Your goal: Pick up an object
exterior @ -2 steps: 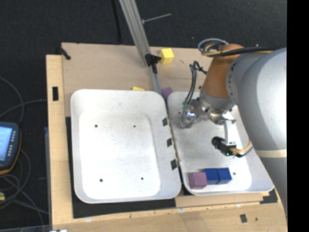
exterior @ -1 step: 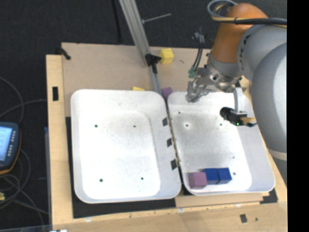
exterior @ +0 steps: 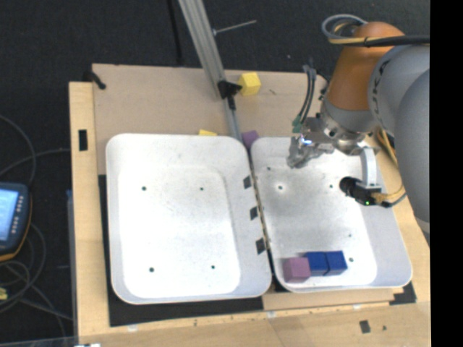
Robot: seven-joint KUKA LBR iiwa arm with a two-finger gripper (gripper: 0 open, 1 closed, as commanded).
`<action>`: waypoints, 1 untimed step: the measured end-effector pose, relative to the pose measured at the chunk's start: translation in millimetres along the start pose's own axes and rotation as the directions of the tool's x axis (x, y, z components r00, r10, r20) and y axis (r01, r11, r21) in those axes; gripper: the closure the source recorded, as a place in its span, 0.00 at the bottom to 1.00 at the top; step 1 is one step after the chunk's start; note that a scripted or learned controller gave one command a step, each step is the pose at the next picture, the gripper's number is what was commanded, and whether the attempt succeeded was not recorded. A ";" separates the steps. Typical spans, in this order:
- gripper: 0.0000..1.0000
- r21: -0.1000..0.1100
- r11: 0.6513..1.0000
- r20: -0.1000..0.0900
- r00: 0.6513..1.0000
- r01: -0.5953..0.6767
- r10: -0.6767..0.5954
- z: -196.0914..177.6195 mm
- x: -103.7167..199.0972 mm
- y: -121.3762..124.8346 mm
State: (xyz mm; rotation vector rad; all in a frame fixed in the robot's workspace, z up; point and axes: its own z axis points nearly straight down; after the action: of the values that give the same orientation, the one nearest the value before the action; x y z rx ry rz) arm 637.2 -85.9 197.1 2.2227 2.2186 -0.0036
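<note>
A purple block (exterior: 296, 268) and a blue block (exterior: 325, 262) lie side by side at the near edge of the right bin (exterior: 376, 230). My gripper (exterior: 299, 155) hangs over the far left part of that bin, well away from both blocks, with nothing visible between its fingers. The grey arm with its orange band (exterior: 358, 60) reaches in from the upper right.
The left bin (exterior: 173, 215) lies beside the right one. A yellow block (exterior: 250, 83) sits on the bench behind the bins, a small purple block (exterior: 249, 137) and a yellow piece (exterior: 207, 132) at the bins' far rims. A slanted metal rail (exterior: 206, 38) crosses the back.
</note>
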 end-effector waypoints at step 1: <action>1.00 -0.012 1.000 0.001 1.000 0.001 -0.001 -175.2 -18.5 -35.6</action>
State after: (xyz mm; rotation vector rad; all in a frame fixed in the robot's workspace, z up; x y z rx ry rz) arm 601.6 -104.0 372.3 2.2154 2.2133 0.0091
